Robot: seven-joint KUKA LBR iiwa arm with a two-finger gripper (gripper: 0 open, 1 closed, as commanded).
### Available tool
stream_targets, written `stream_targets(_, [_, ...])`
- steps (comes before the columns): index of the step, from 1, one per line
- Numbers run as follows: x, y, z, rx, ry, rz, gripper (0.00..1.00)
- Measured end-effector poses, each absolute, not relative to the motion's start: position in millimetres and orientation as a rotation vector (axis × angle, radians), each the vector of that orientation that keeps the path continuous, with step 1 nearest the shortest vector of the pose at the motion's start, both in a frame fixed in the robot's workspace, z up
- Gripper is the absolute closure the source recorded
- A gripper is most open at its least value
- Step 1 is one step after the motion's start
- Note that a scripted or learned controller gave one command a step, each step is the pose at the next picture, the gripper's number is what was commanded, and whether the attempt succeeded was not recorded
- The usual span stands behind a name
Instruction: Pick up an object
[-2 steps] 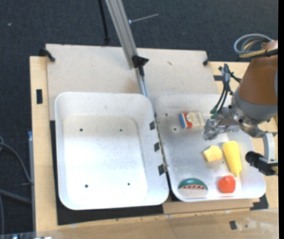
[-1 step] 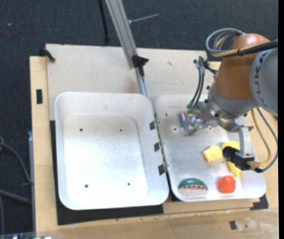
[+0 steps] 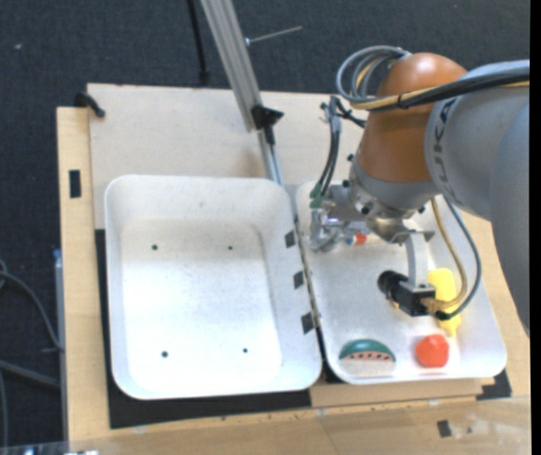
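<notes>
Closest to the camera, a watermelon-slice toy (image 3: 367, 354) with a green rind and red flesh lies against the near wall of the right bin (image 3: 351, 297). Just beside it, toward the arm's side, sits an orange-red ball (image 3: 431, 351). The two are close but apart, and neither is touched by the robot.

Farther back in that same bin, the tool (image 3: 325, 230) hangs low near the wall shared with the left bin (image 3: 204, 282), well apart from both toys. Whether the tool is spread or pressed together cannot be told from this angle, and nothing can be seen gripped in it.

Above it, the arm (image 3: 488, 150) reaches in with its orange band over the bin's far end. Both bins rest side by side on the pale desk (image 3: 156, 131).
</notes>
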State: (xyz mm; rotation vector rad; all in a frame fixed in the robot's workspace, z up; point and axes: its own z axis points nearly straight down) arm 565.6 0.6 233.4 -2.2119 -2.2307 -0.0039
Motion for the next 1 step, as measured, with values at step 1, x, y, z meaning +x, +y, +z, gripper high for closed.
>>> stream_targets(1, [589.2, 44.9, 245.1, -2.214, -2.23, -0.005, 1.0])
